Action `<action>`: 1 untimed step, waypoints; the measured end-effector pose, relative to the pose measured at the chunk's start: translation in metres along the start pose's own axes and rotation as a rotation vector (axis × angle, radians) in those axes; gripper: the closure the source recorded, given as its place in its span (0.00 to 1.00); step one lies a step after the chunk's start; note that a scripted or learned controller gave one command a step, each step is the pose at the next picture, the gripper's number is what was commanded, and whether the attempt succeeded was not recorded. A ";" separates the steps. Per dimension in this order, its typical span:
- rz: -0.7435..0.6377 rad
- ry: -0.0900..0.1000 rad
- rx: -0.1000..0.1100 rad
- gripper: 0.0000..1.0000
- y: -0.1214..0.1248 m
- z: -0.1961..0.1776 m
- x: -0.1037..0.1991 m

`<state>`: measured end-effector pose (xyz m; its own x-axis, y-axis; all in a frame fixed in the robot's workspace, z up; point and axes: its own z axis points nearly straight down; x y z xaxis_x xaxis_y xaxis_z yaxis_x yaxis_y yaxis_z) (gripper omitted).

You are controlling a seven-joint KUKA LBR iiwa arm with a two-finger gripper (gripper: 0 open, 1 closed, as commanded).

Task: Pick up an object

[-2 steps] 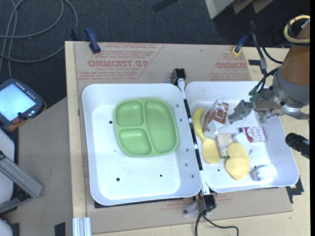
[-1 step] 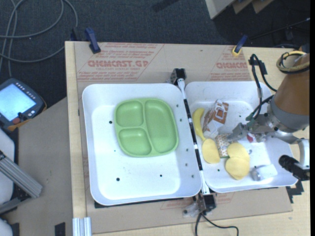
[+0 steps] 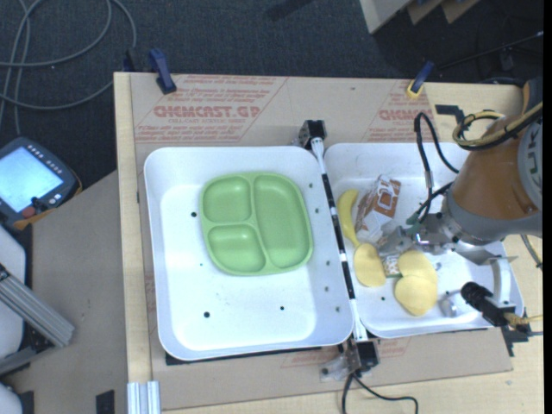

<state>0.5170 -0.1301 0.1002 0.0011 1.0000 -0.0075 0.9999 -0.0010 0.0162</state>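
Your arm [image 3: 496,184] comes in from the right and bends down over the right bin [image 3: 379,158]. The gripper [image 3: 402,241] sits low among the things in that bin, just above the gap between two yellow lumps, and you cannot tell from here how it is set, since the wrist hides it.

Four things lie close together in the right bin. A banana [image 3: 346,216] lies along the left wall. A brown and white packet [image 3: 380,203] lies just right of the banana. One yellow lump [image 3: 370,266] sits below the banana, and a larger lump [image 3: 416,285] sits to its right, close under the wrist.

In the left bin [image 3: 172,257] you have a green divided tray [image 3: 256,222], lying flat with three compartments. Both bins rest side by side on the worktop [image 3: 259,102].
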 end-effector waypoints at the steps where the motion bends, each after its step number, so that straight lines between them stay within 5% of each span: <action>1: 0.003 -0.014 -0.022 0.00 -0.008 0.005 0.008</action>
<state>0.5093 -0.1220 0.0952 0.0050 0.9998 -0.0215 0.9993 -0.0041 0.0384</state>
